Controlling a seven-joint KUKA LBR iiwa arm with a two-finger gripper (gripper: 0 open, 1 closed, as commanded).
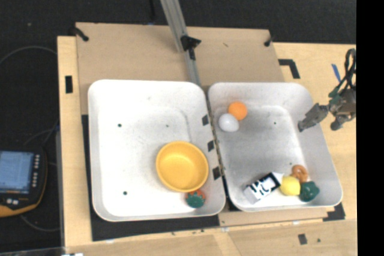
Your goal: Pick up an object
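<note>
- Orange ball (238, 110) and white ball (228, 123) touching, in the right bin (282, 93), left of the gripper (324, 117).
- Black-and-white box (262, 187), yellow object (290, 187), green object (309, 191) below-left of gripper.
- Gripper at bin's right rim, fingers apart, nothing between.
- Yellow bowl (182, 166) far left, in the left bin (120, 105).

White marks on black-and-white box (263, 187), not legible.

Gripper (324, 117) at right bin (312, 99) edge; yellow bowl (182, 166) in left bin (120, 105)
</note>
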